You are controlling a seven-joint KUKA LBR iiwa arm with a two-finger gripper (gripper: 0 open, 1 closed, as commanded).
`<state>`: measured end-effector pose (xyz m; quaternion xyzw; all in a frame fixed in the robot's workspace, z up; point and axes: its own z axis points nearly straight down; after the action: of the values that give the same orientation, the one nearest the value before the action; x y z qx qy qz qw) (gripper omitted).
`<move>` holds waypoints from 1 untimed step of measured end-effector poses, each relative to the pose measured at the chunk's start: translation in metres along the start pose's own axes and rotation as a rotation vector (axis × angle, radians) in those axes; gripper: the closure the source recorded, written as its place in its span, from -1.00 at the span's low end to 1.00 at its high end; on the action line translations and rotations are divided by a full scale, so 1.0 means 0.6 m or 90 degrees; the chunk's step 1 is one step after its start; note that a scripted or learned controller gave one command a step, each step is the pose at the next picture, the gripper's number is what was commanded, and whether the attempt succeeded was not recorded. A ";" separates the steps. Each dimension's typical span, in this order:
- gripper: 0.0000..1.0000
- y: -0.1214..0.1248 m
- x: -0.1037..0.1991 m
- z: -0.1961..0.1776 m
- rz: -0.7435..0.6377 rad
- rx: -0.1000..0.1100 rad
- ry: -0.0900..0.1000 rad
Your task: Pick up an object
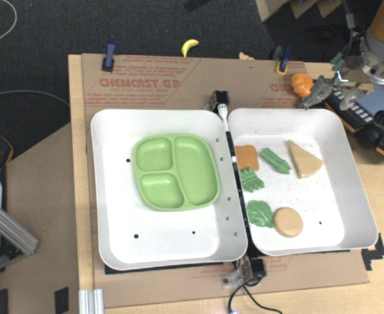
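Note:
The right bin [349, 195] holds several food toys. An orange slab [247, 157] lies by its left wall, with a green pod [275, 160] and a tan wedge [304, 159] to its right. Below them are a small green leaf [251, 180], a larger green leaf [260, 213] and a round tan biscuit [288, 222]. My gripper [334, 91] hangs above the bin's back right rim, apart from all of them. Its fingers are spread open with nothing between them.
The left bin [113, 227] carries a green divided plate [176, 171]. A small orange ball [301, 84] sits on the cardboard just left of the gripper. Blue clamps [108, 54] [283, 59] and a yellow banana [190, 46] line the bench's back edge.

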<state>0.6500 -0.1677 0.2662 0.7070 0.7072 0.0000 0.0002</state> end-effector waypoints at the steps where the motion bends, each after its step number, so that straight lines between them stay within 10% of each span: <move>1: -1.00 -0.098 0.200 0.041 -0.006 0.005 0.003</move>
<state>0.5914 -0.0480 0.2417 0.7037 0.7105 -0.0008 -0.0045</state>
